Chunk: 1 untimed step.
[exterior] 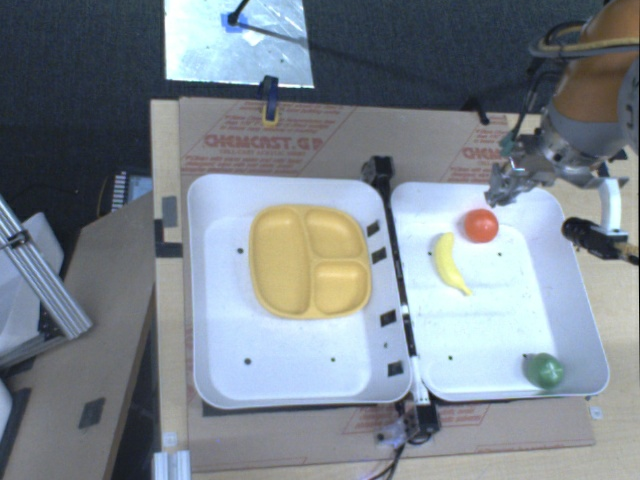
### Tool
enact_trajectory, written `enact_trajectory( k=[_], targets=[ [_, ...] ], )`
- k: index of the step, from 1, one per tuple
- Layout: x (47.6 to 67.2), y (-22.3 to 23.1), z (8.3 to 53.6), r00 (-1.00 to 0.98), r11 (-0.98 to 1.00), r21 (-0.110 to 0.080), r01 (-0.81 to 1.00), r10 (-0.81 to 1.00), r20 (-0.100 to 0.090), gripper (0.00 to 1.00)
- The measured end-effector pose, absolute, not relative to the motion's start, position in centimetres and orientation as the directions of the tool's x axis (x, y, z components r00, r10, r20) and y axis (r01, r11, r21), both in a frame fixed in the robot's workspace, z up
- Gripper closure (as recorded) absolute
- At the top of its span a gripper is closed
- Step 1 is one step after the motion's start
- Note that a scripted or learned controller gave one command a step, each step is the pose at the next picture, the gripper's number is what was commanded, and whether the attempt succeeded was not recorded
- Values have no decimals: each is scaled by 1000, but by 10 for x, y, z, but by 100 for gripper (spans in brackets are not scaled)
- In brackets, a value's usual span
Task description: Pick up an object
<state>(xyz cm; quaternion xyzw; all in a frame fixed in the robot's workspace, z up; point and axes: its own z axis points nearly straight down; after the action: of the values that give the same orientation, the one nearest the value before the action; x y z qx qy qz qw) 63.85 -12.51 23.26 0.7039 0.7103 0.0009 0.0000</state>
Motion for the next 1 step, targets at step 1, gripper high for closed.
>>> enact_trajectory(
  k=[1],
  targets=[
    [642,-69,242,-11,11,3,1000,1000,2,100]
  ],
)
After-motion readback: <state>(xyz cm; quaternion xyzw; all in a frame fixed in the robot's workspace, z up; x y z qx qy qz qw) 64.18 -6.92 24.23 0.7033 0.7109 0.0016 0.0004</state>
